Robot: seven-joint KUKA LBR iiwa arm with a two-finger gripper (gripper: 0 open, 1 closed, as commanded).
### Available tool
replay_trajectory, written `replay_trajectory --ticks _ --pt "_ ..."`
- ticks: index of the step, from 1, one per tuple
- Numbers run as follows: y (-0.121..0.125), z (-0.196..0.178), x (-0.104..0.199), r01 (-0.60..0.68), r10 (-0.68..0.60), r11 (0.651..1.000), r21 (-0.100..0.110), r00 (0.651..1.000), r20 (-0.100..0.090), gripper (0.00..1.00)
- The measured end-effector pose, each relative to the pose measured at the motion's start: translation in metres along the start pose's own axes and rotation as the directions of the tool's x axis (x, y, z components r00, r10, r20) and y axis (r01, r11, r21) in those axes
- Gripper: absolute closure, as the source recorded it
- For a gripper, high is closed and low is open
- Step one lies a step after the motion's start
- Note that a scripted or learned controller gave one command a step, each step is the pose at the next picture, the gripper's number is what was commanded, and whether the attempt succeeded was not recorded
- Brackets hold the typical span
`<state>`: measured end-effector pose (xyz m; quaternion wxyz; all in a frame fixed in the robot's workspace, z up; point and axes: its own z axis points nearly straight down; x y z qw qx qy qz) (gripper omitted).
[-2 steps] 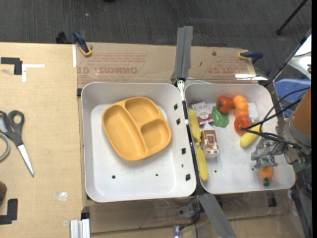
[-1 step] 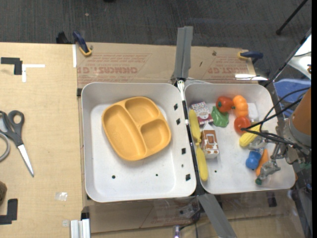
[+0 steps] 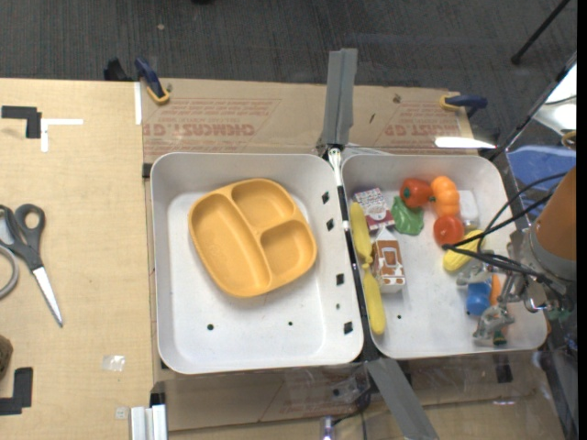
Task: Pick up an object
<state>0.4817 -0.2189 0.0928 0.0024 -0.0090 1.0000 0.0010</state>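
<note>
Currently sitting side by side: two white bins. Left bin holding one yellow divided plate. Right bin holding two corn cobs along its left wall, one small carton, one purple packet, one green pepper, one red pepper, one orange, one tomato, one lemon, one blue piece. Gripper hovering over near right corner; grip state: cannot tell. One pair of scissors lying far left on bench.
</note>
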Motion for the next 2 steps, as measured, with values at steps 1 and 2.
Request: replay_trajectory --ticks 1,2 --pt "0.0024 -0.0096 -0.0028 0.004 -0.004 1.0 -0.002 1.0 0.005 1.0" --pt "0.0019 -0.0097 -0.0026 0.004 -0.004 1.0 -0.001 1.0 0.005 0.0"
